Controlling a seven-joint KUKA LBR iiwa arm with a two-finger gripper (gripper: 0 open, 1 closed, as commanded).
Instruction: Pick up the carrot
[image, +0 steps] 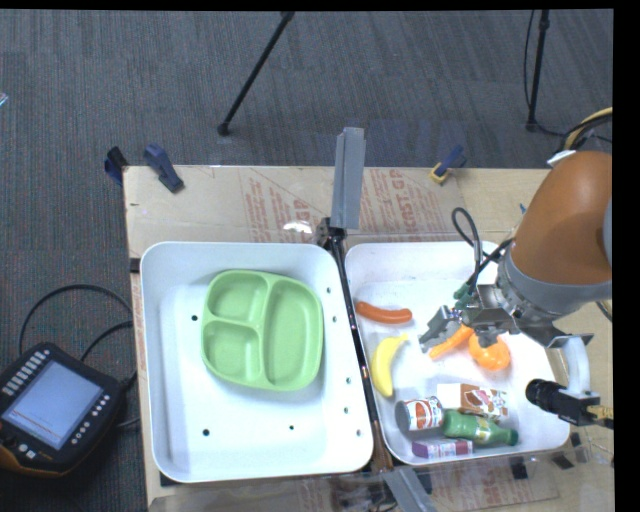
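While the arm (565, 225) leans in from the right over the right bin (400, 258), its gripper (452, 327) sits low among the food, fingers spread, one dark finger (437, 325) out to the left and the other hard to make out against the wrist. The carrot (453, 341) lies slanted just under the gripper, its thin end pointing left and near, touching or almost touching the fingers; I cannot tell that it is pinched. Just right of it is an orange round fruit (491, 354). Farther left a sausage (384, 313) lies flat, with a banana (386, 364) nearer. Along the near wall sit a can (419, 413), a green bottle (480, 428) on its side and a small carton (473, 398). The left bin (165, 400) holds a green divided plate (264, 330).
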